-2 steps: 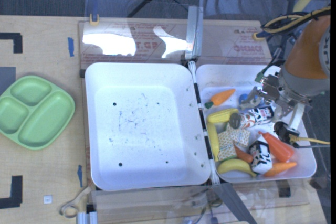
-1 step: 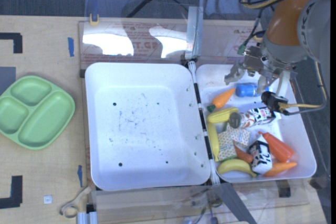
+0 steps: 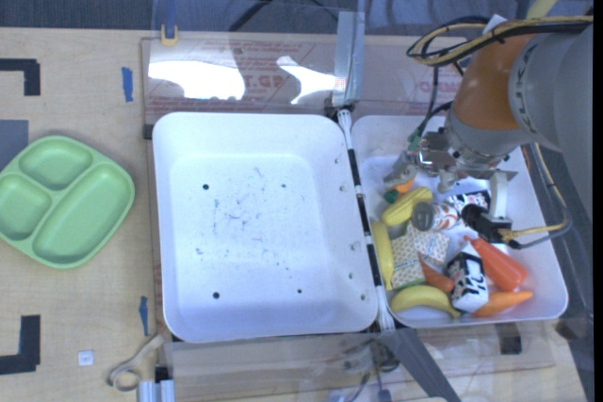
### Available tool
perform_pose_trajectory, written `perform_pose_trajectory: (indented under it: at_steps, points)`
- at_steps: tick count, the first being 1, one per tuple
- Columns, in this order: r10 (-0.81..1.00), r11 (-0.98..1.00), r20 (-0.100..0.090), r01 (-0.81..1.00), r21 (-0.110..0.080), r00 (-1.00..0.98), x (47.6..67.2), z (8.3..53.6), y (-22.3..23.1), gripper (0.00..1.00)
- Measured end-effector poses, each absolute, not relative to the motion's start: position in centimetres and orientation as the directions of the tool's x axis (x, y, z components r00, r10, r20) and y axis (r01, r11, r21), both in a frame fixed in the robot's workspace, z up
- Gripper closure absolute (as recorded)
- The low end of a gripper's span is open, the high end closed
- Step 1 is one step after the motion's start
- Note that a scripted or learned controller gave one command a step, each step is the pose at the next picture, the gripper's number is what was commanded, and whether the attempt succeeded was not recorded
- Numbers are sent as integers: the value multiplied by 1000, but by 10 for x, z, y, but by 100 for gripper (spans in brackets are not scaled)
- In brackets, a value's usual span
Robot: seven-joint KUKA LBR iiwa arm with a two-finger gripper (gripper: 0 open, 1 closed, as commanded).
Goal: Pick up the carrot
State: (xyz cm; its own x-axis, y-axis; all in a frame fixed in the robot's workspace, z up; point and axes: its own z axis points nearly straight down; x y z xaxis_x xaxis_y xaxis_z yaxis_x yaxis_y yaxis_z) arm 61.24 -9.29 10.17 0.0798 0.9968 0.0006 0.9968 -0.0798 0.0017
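The carrot, orange and tapered, lies at the front right corner of the right bin, beside a thicker red-orange piece. My gripper hangs over the back half of that bin, below the orange wrist band. It is above the pile, behind and to the left of the carrot, and apart from it. A black-and-white object lies just left of the carrot.
The right bin is crowded: a banana at the front, a yellow fruit near the gripper, a patterned packet. The left bin adjoins it across a divider. A green divided plate rests on the bench far left.
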Motion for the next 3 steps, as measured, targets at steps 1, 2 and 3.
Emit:
perform_pose_trajectory:
  at_steps: [1, 2, 3]
  points:
    - [1000, -6, 0, 1000, 2, 6, 620, 185, -62, 0]
    - [984, 176, -4, 984, 14, -176, 629, 102, -98, 0]
    - [984, 175, -1, 984, 16, -175, 630, 113, -97, 100]
